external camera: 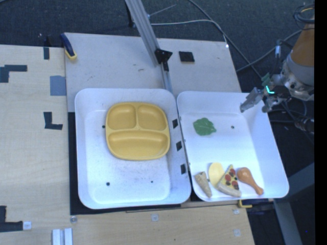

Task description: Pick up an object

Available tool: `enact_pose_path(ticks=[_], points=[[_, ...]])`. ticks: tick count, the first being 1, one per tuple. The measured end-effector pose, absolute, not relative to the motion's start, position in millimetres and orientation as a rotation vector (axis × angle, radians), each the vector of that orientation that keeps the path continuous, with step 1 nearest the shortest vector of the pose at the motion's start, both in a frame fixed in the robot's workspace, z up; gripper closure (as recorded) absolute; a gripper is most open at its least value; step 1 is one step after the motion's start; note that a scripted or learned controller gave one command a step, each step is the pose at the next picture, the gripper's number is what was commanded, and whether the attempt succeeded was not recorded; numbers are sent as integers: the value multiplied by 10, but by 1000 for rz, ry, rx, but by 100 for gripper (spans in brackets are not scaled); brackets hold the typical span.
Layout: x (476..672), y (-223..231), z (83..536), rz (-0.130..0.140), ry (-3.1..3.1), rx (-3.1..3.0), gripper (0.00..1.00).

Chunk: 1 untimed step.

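two shallow white bins sit side by side on the bench, seen from above at a slant. the left bin (pixel 84 152) carries a yellow divided plate (pixel 137 130) with three compartments, lying flat toward the bin's far half. the right bin (pixel 265 147) carries the small play-food pieces: a green leaf-shaped piece (pixel 204 127) lies alone near the bin's far left part, close to the divider between the bins, and four pieces cluster along the near edge. from left to right these are a tan wedge (pixel 203 183), a pale yellow oval piece (pixel 216 172), a pizza slice (pixel 230 181) with red dots, and a drumstick (pixel 249 180) near the near right corner; the oval and the pizza slice touch, and the drumstick lies just beside the slice. the gripper (pixel 254 102) hangs over the far right corner of the right bin, on the grey wrist below the orange band, well apart from every piece; its two fingers stand spread apart with nothing between them. a blue and yellow clamp (pixel 68 47) rests at the bench's far left corner.
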<state>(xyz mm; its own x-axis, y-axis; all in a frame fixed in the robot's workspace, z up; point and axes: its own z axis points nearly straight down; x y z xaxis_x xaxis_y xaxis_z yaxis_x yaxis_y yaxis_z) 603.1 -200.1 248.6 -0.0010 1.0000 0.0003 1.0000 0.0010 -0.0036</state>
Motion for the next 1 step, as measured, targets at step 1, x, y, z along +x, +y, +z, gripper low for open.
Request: enact_pose_path(ticks=[1], points=[[6037,-2001,2498,1,-2223,-2220,0]])
